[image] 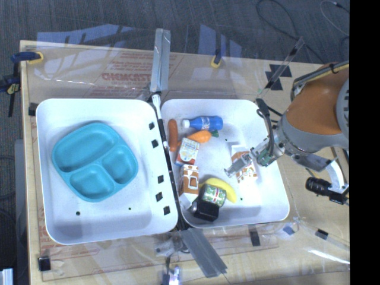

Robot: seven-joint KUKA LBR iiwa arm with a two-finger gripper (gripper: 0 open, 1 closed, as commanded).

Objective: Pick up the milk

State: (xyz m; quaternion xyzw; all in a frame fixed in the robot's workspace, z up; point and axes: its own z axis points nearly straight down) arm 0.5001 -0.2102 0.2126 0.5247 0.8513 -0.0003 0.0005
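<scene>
Since the count matters first: two white bins, the left bin (47,218) holding one blue divided plate (95,160) with three compartments, the right bin (270,203) holding everything else. In the right bin, one each: blue bottle (203,123) with a white cap, lying on its side near the far wall; sausage (173,134) against the left wall; carrot (200,137) just below the bottle; white pouch (188,151) with orange and green print; small brown-and-white box (190,179); banana (222,187); can (212,196) with a yellow-green label, touching the banana; black block (203,211) at the near wall. Milk (246,172) I read as the small white carton with orange-brown print, one only, in the right half of the right bin, well apart from the cluster on the left. It lies flat, long axis roughly diagonal from near-left to far-right; which end is the top I can't tell, too blurred. Gripper (235,168) sits right over the milk's left edge, arm (312,114) coming in from the right; whether the gripper is spread or closed I can't tell, nor whether it has the carton
</scene>
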